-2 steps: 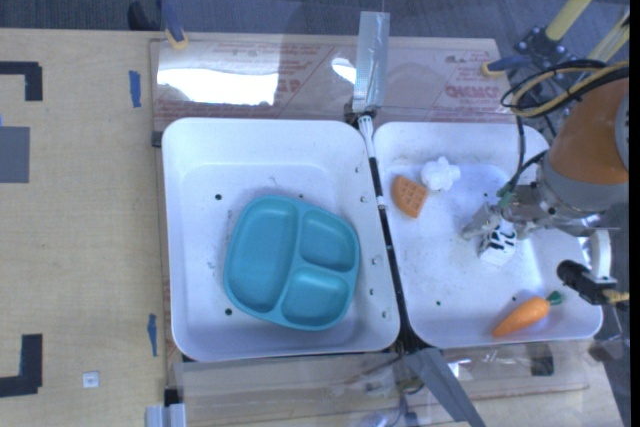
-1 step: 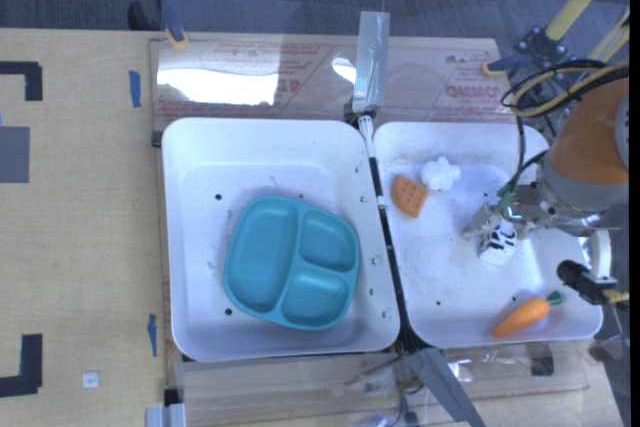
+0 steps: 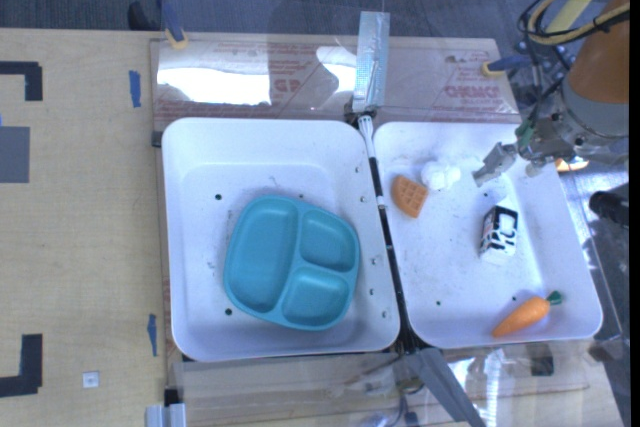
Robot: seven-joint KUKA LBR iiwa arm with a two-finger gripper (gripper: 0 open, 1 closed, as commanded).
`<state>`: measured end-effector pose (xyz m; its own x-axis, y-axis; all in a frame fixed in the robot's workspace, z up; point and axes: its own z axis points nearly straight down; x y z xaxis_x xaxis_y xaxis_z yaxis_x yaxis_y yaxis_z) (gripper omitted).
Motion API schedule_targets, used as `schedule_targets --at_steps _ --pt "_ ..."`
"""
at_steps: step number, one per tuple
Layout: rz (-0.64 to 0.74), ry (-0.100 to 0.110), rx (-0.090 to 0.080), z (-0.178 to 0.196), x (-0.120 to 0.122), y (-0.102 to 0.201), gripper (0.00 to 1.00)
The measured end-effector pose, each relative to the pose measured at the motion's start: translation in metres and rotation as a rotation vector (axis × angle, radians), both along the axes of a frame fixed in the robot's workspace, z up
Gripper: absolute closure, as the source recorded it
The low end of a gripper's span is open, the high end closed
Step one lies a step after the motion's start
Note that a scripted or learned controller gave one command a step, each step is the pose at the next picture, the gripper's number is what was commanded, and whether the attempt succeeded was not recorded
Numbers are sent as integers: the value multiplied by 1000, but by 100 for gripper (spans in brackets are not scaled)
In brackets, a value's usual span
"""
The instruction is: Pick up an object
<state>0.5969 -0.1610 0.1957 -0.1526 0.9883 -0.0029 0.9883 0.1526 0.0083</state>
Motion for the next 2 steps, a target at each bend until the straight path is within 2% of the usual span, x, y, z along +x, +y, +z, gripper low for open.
schedule_targets --at_steps 1,2 --pt "-116 15 3 -85 -8 -38 0" --pt "-96 5 1 -109 -27 -26 0"
